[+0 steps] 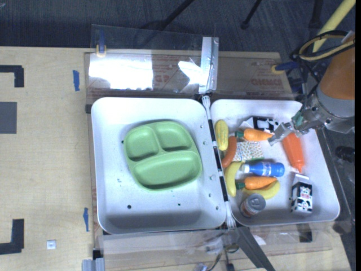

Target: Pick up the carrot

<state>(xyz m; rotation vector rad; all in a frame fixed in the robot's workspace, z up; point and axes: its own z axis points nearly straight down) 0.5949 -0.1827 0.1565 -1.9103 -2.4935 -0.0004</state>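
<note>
Several orange carrot-like toys lie in the right bin (pixel 330 208). A small carrot (pixel 256 134) with a green top lies near the bin's back. A second small carrot (pixel 260 182) rests on a yellow banana (pixel 273 191) further forward. A bigger plain orange piece (pixel 294 151) lies toward the right wall. My gripper (pixel 289 129) hangs over the back right of this bin, between the back carrot and the top end of the bigger orange piece. It is close above them, and nothing shows as lifted.
The right bin also holds a blue bottle (pixel 263 168), a yellow corn cob (pixel 221 134), a tin can (pixel 254 203), a black-and-white carton (pixel 302 198) and a patterned packet (pixel 248 150). The left bin (pixel 107 208) carries a green divided plate (pixel 162 153). Cables hang at the right.
</note>
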